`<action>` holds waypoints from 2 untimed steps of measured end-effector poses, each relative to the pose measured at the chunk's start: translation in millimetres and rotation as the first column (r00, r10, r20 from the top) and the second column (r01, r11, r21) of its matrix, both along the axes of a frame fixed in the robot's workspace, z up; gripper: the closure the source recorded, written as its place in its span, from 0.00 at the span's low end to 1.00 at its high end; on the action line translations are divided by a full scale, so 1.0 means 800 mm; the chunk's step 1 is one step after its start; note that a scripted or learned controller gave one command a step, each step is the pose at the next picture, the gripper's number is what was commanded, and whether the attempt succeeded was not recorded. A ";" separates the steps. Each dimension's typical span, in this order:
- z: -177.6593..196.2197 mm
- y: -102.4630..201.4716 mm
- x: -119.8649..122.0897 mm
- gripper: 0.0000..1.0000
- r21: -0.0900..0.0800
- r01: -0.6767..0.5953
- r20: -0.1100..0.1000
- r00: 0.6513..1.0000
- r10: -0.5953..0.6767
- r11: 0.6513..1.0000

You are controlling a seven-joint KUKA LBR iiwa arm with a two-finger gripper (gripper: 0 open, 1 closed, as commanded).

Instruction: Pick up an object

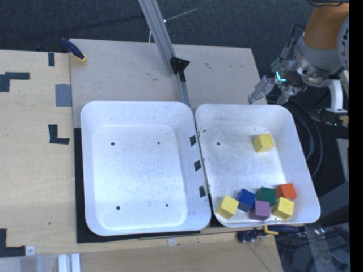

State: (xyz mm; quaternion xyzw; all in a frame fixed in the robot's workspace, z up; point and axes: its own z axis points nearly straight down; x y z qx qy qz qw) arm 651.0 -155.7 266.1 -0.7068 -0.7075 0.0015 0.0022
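Note:
A lone yellow cube (pixel 262 143) lies in the upper right part of the right bin (pixel 227 169). Along that bin's front edge sits a cluster: a yellow cube (pixel 227 206), a blue cube (pixel 246 199), a green cube (pixel 265 195), a purple cube (pixel 261 209), an orange cube (pixel 287 191) and another yellow cube (pixel 283 208). My gripper (pixel 272 93) hangs over the bin's far right corner, beyond the lone yellow cube. Its fingers look open with nothing between them.
The left bin (pixel 136 169) sits beside the right one, sharing a middle rim. A slanted metal pole (pixel 161 33) rises behind the bins. A blue and yellow tool (pixel 74 50) lies at the bench's far left. Black cables (pixel 317 129) run along the right side.

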 end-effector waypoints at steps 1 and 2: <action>0.004 0.000 0.001 0.00 -0.002 -0.001 0.004 1.000 0.001 1.000; -0.074 0.009 0.001 0.00 -0.001 -0.001 -0.002 1.000 0.001 1.000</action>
